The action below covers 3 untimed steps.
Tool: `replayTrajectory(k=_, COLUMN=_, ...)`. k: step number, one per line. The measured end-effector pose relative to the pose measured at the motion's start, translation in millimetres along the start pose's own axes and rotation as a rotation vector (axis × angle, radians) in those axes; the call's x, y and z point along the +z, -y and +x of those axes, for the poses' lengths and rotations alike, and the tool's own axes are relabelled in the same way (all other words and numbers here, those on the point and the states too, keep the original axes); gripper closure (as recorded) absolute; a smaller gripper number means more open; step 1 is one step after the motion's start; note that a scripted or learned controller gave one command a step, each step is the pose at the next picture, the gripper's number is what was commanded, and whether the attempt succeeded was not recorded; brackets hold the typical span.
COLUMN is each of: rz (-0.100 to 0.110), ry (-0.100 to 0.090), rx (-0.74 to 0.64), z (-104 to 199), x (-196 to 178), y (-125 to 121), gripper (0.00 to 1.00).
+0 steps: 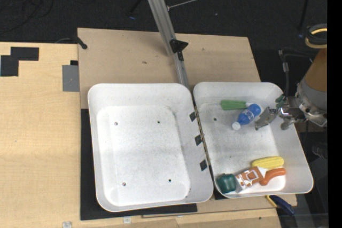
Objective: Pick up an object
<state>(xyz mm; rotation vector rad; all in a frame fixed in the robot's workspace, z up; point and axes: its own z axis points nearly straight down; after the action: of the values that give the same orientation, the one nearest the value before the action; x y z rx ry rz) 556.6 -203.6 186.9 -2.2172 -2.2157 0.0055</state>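
At the near edge of the right bin (299, 160), three things lie close together. A yellow piece (268, 162) like a corn cob lies with its long axis roughly left to right, tilted a little up to the right. Just below it an orange and white piece (260, 175) runs the same way, its curved orange end to the right. At its left end sits a dark green cup (226, 183), in the bin's near left corner.

Further back, past a bare stretch of floor, a blue bottle (246, 116) lies on its side, long axis slanting from its white cap at lower left to its base at upper right. Touching its far end, a green bar (233, 105) lies nearly level, left to right.

The gripper (265, 119) hangs just right of the bottle over the bin floor, its fingers spread and holding nothing.

The left bin (99, 115) lies alongside. Behind both, a metal rail (160, 13) slants away.
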Motion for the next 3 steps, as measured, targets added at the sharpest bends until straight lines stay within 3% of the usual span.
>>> replayTrajectory(k=1, rz=0.001, ry=0.000, rx=0.000, z=0, x=50, y=10, gripper=0.00)
replayTrajectory(k=2, rz=-0.005, ry=0.001, rx=0.006, z=-2, x=36, y=9, gripper=1.00)
replayTrajectory(k=3, rz=-0.011, ry=0.004, rx=-0.002, z=-3, x=-27, y=9, gripper=1.00)
